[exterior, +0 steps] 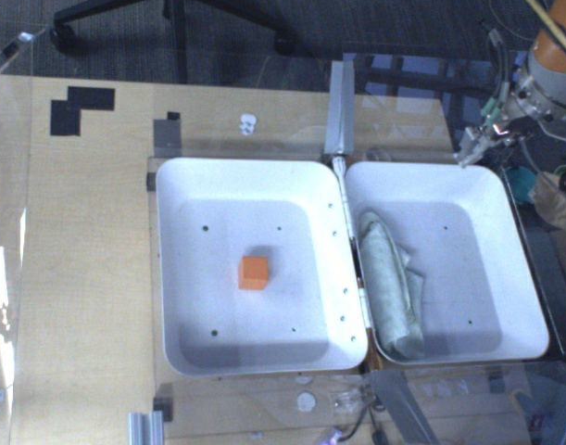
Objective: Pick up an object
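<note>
From my remote seat I take the seam between the two bins as my landmark, the metal divider (339, 119) running up from it. Nearest the camera, just below the seam's lower end, I see a few small bits of clear hardware (307, 401) lying on the wooden bench (79, 276). Immediately right of the seam, in the right bin (514, 248), a rolled grey-white cloth (391, 286) lies lengthwise against the bin's seam-side wall, its darker end toward the camera and a loose flap spreading away from the seam. Left of the seam, in the left bin (171, 248), I see a small orange cube (254, 273) sitting alone on the floor near the middle, well apart from every wall. Farther back and left of the seam, a small white scrap (248, 124) and two black patches (79, 108) mark the bench top. Far right of the seam, beyond the right bin's back corner, the gripper (474, 148) hangs outside the bin with the orange-banded wrist (553, 49) above it; I cannot tell how its fingers stand, and I see nothing in them. Past the bench, a chair base (176, 7) stands on dark carpet.
</note>
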`<state>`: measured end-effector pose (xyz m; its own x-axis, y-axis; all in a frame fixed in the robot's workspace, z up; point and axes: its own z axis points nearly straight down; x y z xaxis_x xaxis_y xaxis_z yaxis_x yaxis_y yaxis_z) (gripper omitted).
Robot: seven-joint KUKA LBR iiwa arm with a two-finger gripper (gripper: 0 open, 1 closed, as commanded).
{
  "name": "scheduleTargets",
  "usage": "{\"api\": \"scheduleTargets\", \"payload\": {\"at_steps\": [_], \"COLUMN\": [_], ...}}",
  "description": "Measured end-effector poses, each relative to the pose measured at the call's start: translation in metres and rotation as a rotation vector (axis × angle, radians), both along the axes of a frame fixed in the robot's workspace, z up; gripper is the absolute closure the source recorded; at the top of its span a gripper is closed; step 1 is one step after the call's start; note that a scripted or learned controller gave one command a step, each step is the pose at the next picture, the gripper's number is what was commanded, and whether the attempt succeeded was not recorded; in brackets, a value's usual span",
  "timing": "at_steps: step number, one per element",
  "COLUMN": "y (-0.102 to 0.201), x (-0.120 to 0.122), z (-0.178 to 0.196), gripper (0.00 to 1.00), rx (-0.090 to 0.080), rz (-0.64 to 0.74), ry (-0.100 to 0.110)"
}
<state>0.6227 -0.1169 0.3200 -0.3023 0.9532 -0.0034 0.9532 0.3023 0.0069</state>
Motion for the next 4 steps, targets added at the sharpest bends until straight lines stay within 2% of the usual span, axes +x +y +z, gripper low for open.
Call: {"api": "scheduleTargets", "payload": {"at_steps": [1,2,3,4], "y": [-0.057,-0.055,-0.006,-0.031], "x": [-0.008,0.047,0.048,0.047], "z": [-0.021,-0.155,-0.028,-0.186], "gripper": [1.00,1.00,1.00,1.00], "rx": [-0.002,0.000,-0.001,0.000], "rz": [0.152,0.102,0.120,0.200], "ry": [0.002,0.004,-0.003,0.004]}}
